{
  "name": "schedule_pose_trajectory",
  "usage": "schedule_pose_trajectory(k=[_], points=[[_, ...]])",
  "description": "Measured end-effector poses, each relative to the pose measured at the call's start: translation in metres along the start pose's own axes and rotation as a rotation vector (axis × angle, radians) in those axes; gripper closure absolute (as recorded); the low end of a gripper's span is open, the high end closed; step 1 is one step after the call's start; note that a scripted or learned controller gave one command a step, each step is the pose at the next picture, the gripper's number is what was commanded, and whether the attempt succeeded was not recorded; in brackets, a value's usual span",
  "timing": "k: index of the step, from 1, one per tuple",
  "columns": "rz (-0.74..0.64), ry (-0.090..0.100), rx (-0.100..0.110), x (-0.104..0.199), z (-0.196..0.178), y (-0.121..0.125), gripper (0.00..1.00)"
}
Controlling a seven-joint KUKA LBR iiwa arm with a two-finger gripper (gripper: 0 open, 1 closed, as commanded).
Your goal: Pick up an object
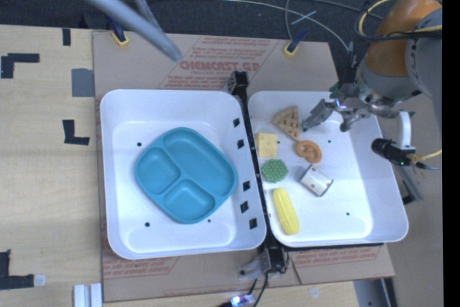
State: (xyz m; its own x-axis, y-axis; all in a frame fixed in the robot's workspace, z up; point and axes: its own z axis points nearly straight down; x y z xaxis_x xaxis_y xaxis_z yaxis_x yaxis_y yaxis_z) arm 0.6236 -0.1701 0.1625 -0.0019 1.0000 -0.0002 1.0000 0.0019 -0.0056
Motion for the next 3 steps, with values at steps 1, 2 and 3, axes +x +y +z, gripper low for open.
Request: schedule_pose_trajectory(k=[1, 2, 3], points=[[-0.001, -0.001, -0.003, 0.002, 0.054, 0.01, 0.0], [-0.002, -0.001, -0.004, 0.003, 0.042, 0.01, 1.0], [0.0, -0.001, -0.01, 0.004, -0.022, 0.012, 1.0]])
